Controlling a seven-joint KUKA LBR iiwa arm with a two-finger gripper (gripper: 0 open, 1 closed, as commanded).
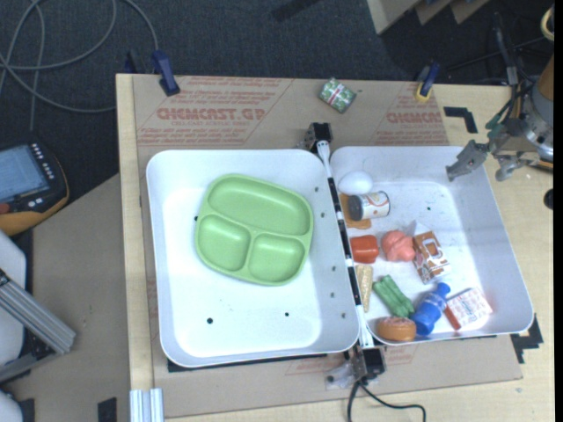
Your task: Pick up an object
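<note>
Small toy foods [398, 244] lie clustered along the right bin's [479, 236] left and front sides.

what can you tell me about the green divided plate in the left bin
The green divided plate is pale lime, matte and plastic-looking, with rounded corners and a raised rim. It has three compartments: one long one along the far side and two smaller ones along the near side, all bare. It lies flat and right side up, turned slightly askew, on the floor of the left bin, toward the bin's far right part. Nothing but the bin floor touches it, and its right edge sits close to the divider between the bins.
</note>
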